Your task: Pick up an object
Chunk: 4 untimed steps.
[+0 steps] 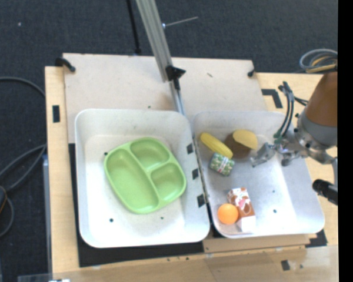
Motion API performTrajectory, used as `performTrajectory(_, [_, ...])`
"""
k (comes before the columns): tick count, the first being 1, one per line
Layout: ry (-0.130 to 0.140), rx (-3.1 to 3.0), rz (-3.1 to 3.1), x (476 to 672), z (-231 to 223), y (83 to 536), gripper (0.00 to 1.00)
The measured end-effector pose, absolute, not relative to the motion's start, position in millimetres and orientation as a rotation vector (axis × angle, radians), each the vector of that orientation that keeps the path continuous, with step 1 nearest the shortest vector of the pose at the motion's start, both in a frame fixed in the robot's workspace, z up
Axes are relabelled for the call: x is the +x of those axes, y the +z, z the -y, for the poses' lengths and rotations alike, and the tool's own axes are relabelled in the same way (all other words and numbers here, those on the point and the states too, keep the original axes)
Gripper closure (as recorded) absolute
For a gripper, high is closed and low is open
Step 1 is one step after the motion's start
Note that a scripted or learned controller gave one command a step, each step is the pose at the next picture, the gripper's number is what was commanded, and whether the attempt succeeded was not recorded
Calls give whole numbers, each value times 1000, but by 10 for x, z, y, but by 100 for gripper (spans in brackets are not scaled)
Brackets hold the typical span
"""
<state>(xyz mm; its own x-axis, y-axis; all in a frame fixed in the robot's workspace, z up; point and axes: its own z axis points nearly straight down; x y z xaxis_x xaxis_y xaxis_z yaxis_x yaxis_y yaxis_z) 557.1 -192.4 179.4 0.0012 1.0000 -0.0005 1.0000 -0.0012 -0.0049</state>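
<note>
Two white bins side by side on a bench. In the left bin (91, 219): a lime-green tray (145, 174) with three compartments, lying flat near the middle, turned at a slant.

In the right bin (294, 207): a yellow banana (215, 144) near the far left corner, touching a small green-and-white patterned can (222, 165) just in front of it. Beside the banana, along the far edge, a round brown-and-yellow piece (242, 142). Near the front left corner, an orange ball (227, 214) touching a red-and-white carton (243, 207) lying on its side.

Gripper (272, 153) low over the right bin's far right part, just right of the brown-and-yellow piece, nothing visibly between its fingers; cannot tell whether apart or together.
</note>
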Motion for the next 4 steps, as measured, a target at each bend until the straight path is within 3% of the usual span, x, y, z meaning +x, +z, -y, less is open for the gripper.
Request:
performTrajectory(1, [5, -2222, 2219, 5539, 2025, 1323, 0])
performTrajectory(2, [-3, -2231, 2219, 5562, 2032, 1463, 100])
performTrajectory(4, [-5, -2222, 2230, 5621, 2093, 2534, 100])
